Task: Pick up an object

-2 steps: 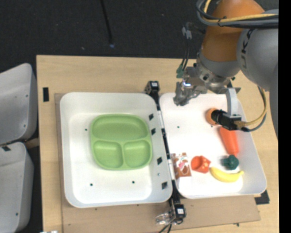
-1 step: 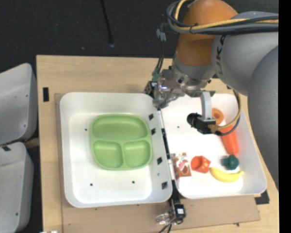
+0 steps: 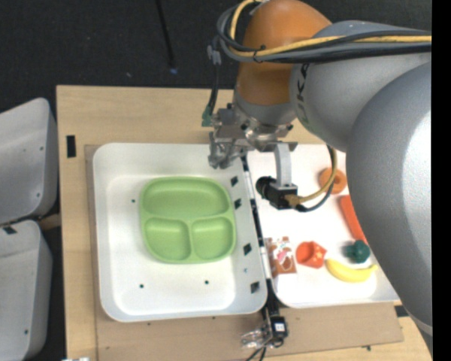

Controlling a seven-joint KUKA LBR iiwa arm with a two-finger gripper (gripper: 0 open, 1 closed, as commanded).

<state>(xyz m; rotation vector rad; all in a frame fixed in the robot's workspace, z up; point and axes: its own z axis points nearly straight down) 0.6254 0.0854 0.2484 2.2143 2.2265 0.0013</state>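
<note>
Lying in the middle of the left white bin (image 3: 109, 292) on the tabletop, the pale green plastic plate with three compartments (image 3: 186, 219) looks light and stiff, but smooth; its thin raised rim is probably the only place to grip. The pincer (image 3: 225, 153) hangs above the far edge between the bins; how wide it stands I cannot tell. Near the right bin's front edge, the small yellow toy banana (image 3: 351, 270) seems light and easy to pinch across its middle.
</note>
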